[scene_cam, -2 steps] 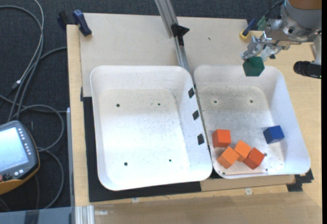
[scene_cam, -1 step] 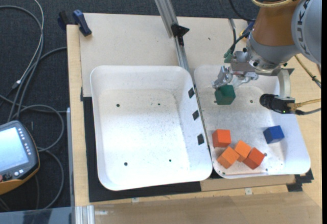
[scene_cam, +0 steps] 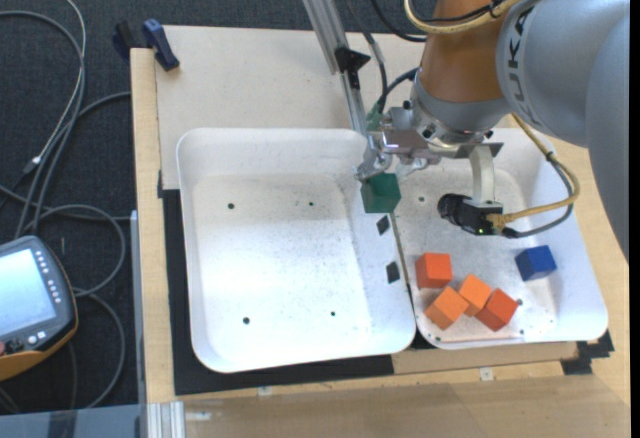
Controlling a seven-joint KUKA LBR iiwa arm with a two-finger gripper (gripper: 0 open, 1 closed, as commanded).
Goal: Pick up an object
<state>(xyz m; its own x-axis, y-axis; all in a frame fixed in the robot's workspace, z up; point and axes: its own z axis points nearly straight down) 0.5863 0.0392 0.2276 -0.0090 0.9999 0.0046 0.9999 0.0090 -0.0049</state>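
A dark green block [scene_cam: 381,193] hangs just above the seam between the two bins, near their far end. My gripper [scene_cam: 378,166] sits directly over it, and its fingers close on the block's top. The grey arm with its orange band comes in from the upper right and covers much of the right bin's far half.
In the right bin [scene_cam: 570,321] lie several orange and red blocks [scene_cam: 449,307] near the front and a blue block [scene_cam: 536,261] to the right. The left bin [scene_cam: 270,256] holds no blocks. A slanted metal pole [scene_cam: 318,1] stands behind the bins.
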